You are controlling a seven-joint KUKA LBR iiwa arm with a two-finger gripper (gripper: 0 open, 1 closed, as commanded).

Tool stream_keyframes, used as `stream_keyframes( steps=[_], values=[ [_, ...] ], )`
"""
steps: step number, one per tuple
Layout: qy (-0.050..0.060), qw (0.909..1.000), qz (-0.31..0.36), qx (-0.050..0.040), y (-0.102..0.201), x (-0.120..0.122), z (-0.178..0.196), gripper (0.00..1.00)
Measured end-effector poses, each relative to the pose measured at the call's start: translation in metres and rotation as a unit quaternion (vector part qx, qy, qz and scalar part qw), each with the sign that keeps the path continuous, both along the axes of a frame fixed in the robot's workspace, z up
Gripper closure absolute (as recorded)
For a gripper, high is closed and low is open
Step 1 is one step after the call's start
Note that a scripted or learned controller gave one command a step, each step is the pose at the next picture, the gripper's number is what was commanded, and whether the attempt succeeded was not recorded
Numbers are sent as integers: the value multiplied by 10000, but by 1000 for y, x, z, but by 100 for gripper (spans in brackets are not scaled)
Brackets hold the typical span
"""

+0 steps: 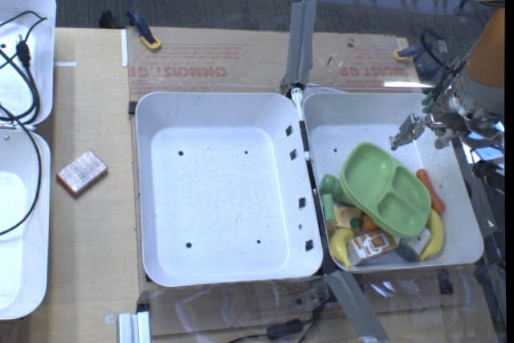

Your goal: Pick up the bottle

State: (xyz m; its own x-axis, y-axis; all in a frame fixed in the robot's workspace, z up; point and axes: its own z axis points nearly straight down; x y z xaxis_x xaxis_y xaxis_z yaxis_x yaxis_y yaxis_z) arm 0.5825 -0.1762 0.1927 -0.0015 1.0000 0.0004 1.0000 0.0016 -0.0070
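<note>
A bottle (371, 245) with an orange label, its print too small to read, lay under the green tray (385, 190) in the right bin (337, 132). The gripper (418, 130) hovered above; farther back, cardboard (209, 60) showed inverted red lettering.

Orange-banded arm (490, 60), metallic claw (422, 128), dark cables at wrist.

bottle (372, 244) lying under green plate (385, 189)
</note>
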Motion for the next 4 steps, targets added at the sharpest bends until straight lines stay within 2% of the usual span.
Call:
stream_keyframes(
  steps=[1, 2, 3, 4],
  values=[
    [-115, 9988, 480, -18, -5, -51, -86, 0],
    [-128, 9987, 487, 37, 1, -47, -79, 100],
    [-112, 9988, 477, 15, -2, -49, -79, 0],
    [-92, 9987, 497, 63, 4, -47, -74, 100]
  ],
)
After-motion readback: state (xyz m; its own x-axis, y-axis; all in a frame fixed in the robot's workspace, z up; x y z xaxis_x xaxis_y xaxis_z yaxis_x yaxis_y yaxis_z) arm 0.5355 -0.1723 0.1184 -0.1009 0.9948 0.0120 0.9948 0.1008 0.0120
